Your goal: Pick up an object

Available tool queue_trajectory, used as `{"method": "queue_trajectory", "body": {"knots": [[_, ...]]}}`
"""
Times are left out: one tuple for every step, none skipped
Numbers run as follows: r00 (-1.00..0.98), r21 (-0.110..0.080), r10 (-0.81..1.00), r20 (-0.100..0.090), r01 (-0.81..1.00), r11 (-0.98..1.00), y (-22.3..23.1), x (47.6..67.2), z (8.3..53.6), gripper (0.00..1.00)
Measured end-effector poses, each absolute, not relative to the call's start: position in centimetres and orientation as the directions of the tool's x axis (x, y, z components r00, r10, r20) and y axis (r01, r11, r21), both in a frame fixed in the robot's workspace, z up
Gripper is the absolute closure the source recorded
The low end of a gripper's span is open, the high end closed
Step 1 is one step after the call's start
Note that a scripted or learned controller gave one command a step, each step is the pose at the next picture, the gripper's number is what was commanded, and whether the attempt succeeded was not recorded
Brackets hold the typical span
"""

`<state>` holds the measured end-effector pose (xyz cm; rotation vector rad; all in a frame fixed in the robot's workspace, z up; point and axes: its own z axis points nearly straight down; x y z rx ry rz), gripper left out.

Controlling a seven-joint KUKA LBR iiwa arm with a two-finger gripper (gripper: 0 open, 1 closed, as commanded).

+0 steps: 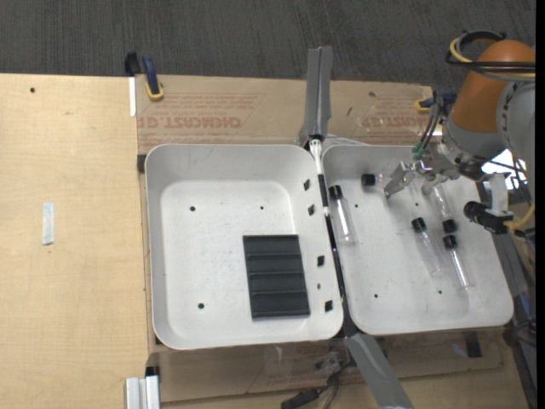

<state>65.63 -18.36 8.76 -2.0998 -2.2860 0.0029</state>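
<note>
The pincer [398,181] hangs open and holds nothing, with a clear tube [427,244] lying just below it, pointing down-right.

- Dark grey ribbed carpet floor [213,15] spans the top.
- Pale plywood bench top [68,228] lies left, brown printed cardboard sheet [221,113] alongside.

two bins side by side on the desk [68,143]. left bin [170,169] has a ribbed block [276,275] lying toward its near right part. right bin [485,309] holds several tubes [339,216] spread around, arm [490,92] over its far right corner
</note>
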Motion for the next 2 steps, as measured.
{"method": "queue_trajectory", "body": {"knots": [[-0.084, -0.027, 0.996, 0.026, 0.996, 0.085, -18.36, 65.63, 8.75, 0.00], [-0.084, -0.027, 0.996, 0.026, 0.996, 0.085, -18.37, 65.63, 8.74, 0.00]]}}
